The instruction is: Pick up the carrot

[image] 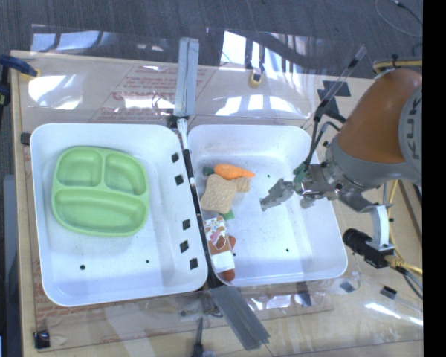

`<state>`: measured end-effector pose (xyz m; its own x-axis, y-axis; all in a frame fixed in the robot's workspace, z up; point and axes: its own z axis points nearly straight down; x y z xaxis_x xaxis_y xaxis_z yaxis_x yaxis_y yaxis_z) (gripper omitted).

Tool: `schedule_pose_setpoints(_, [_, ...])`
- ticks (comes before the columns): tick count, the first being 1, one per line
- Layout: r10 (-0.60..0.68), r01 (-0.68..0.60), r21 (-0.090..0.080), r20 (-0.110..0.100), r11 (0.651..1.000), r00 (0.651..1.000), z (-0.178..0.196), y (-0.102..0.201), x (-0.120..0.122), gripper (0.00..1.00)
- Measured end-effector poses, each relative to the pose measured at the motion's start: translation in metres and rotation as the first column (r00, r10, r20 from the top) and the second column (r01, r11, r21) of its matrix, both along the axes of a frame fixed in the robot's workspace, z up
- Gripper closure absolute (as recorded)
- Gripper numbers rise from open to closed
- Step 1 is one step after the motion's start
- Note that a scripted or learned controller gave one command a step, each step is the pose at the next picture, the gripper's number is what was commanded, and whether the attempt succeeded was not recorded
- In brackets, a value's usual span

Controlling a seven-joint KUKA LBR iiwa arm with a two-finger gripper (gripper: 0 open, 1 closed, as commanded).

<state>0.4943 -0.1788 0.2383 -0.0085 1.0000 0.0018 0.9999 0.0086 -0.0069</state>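
The gripper (271,197) is seen low over the right bin (312,255), reaching in from three o'clock on the grey arm (379,136) with its orange band; nothing is seen between its fingers, and whether they are spread or closed cannot be told from this slant. The carrot (233,172) is found at about ten o'clock from the gripper, near it but apart, lying on the floor of the right bin close to the bin's left wall. A tan, bread-like piece (220,193) is seen touching the carrot at its six o'clock side. Further toward six o'clock, a small packet (220,245) with a red and white label is laid along the same wall. At nine o'clock, in the left bin (97,270), a green divided plate (100,190) is placed. Both bins are carried side by side on the worktop (134,80).
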Motion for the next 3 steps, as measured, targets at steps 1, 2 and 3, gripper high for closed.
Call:
schedule_pose_setpoints(1, [-0.132, 0.132, -0.002, 0.000, 0.991, 0.991, -0.077, -0.016, 0.057, 0.00])
schedule_pose_setpoints(2, [-0.173, 0.173, -0.002, 0.001, 0.985, 0.985, -0.149, 0.022, 0.105, 0.00])
schedule_pose_setpoints(3, [-0.060, 0.060, -0.003, 0.000, 0.998, 0.998, -0.148, 0.034, 0.162, 0.00])
